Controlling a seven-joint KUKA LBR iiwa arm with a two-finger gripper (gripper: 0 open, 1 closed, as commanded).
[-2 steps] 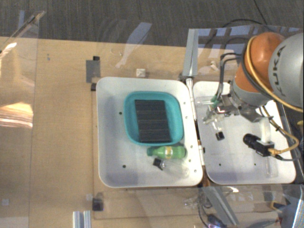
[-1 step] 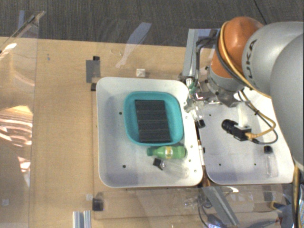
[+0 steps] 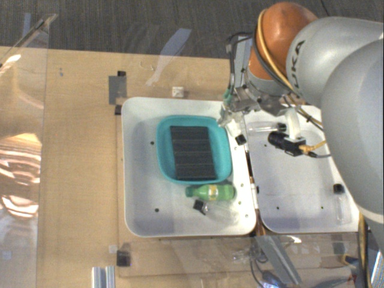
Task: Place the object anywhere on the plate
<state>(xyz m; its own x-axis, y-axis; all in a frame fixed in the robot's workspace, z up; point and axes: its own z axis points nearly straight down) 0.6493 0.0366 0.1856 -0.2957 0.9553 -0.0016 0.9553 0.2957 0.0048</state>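
With the end effector [image 3: 230, 114] at the teal plate's [image 3: 224, 155] far corner, grip state impossible to tell, it should descend squarely over the green bottle [image 3: 211, 191] lying beside that plate.

The arm [image 3: 342, 71] is bulky, with smooth rounded light-grey shells, dark lettering on the casing and a glossy orange band [image 3: 279, 29] above the wrist. Below the band sits a grey metal wrist block. The gripper [image 3: 230, 114] is pale and slim. Just right of it, a black connector [image 3: 285, 143] trails a yellow cable.
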